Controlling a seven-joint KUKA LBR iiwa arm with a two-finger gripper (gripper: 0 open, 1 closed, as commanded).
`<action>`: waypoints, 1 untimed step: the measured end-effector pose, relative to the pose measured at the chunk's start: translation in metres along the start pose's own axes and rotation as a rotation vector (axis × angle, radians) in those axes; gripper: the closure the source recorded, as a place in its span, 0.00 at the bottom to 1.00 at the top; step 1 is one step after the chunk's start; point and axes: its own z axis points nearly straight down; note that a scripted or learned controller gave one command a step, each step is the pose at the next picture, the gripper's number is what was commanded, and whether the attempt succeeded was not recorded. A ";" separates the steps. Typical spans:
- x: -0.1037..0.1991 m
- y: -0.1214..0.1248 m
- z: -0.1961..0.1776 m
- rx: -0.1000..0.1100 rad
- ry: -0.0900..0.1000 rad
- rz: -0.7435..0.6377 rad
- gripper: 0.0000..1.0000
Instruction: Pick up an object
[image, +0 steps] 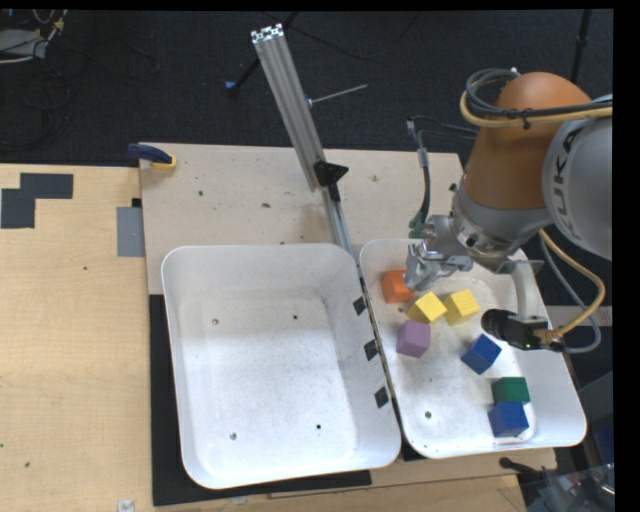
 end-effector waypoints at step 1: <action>0.049 0.012 0.001 -0.002 0.000 -0.001 1.00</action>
